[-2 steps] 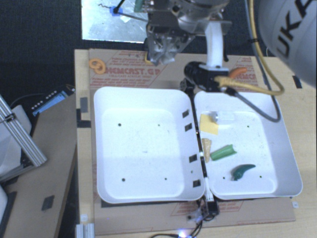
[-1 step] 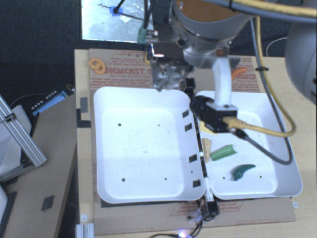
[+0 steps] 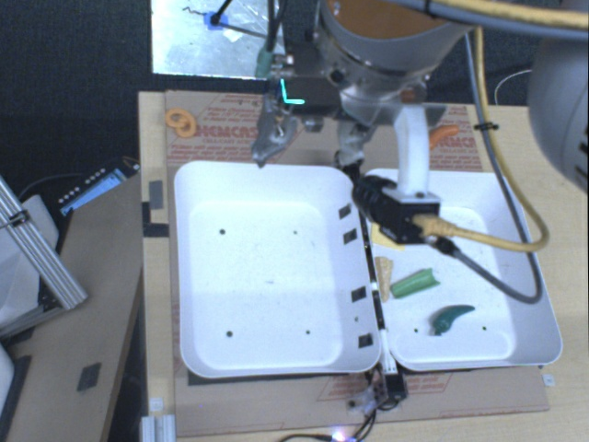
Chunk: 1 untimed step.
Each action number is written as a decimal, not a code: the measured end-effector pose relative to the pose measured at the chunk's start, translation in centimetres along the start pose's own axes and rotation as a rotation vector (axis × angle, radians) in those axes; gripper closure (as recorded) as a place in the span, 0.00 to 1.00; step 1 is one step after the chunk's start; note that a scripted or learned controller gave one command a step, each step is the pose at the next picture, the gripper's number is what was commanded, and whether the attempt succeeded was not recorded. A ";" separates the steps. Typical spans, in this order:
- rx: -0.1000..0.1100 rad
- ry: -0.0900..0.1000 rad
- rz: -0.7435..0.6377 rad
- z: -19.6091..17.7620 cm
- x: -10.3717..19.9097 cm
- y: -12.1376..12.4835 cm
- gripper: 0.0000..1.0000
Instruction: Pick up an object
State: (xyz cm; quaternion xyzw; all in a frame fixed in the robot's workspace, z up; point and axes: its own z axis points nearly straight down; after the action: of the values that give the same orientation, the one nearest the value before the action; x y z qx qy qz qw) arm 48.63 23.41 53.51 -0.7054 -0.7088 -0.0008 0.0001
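Note:
My gripper hangs over the far rim of the left bin, between the two bins. Its two fingers stand wide apart, open, with nothing between them. In the right bin lie a light green pepper-shaped piece, a dark green curved piece and a pale yellow wedge by the dividing rim. Another yellow piece is partly hidden under a black box on the arm. All of these lie well in front of and to the right of the gripper.
A black box with a yellow cable hangs over the right bin's near-left part. Behind the bins, an orange pretzel-shaped ring and an orange piece lie on the cardboard. A metal frame stands at the left.

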 end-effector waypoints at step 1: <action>-0.003 -0.004 0.020 -0.1 -17.0 0.0 0.00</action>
State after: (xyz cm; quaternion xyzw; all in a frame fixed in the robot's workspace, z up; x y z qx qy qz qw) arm 48.69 6.41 53.61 -0.7126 -0.7016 -0.0006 -0.0022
